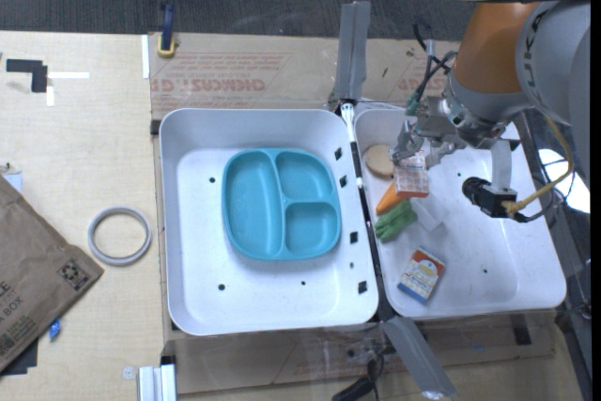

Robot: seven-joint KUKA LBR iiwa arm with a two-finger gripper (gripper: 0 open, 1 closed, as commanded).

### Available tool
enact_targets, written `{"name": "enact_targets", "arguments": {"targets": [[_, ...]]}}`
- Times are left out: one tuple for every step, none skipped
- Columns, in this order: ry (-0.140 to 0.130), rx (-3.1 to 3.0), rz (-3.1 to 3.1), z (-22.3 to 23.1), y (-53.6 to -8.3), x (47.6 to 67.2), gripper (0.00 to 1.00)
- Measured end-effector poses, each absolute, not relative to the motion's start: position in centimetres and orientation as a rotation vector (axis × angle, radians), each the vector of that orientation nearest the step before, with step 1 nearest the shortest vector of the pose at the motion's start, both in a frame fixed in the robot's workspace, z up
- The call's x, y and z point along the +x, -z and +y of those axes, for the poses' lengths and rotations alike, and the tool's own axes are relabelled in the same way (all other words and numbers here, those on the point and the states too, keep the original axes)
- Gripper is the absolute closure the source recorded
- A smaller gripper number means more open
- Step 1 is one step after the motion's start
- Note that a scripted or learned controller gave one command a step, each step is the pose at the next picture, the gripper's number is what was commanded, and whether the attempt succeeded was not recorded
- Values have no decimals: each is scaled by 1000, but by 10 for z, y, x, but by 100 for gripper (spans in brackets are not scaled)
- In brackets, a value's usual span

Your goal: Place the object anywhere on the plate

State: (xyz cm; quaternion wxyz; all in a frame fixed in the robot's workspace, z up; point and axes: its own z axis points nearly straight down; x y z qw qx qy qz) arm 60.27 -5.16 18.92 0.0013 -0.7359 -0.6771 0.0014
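**Gripper low over the right bin, plate waiting to its left**

Gripper [411, 155] hangs low at the left end of the right bin [526, 282], right above a huddle of small things, and from where I stand I cannot say what grasp, if any, it has. A pale, pinkish packet [411, 177] sits directly beneath it, touching or nearly so; whether that packet is lifted or just lying there is not clear.

Nearest to me in that bin lies a small carton [421, 276], apart from the rest. Further in come a green piece [395, 221] and an orange piece [389, 198], touching each other, their long axes slanting up toward the gripper. Beyond them, against the bin's left wall, is a tan disc [378, 161], just beside the tool.

Which of these is the object meant, I'd judge to be the one under the gripper. The blue plate [281, 203] lies in the left bin [183, 202], square to the gripper's left, across the divider between the bins. So the coming move is a lift and a carry leftward.

The wrist and cables hide the bin's far corner.
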Motion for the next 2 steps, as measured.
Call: {"name": "enact_targets", "arguments": {"targets": [[-9, -2245, -2192, 42, -188, 589, 100], [-9, -2247, -2191, 41, -188, 589, 0]]}}
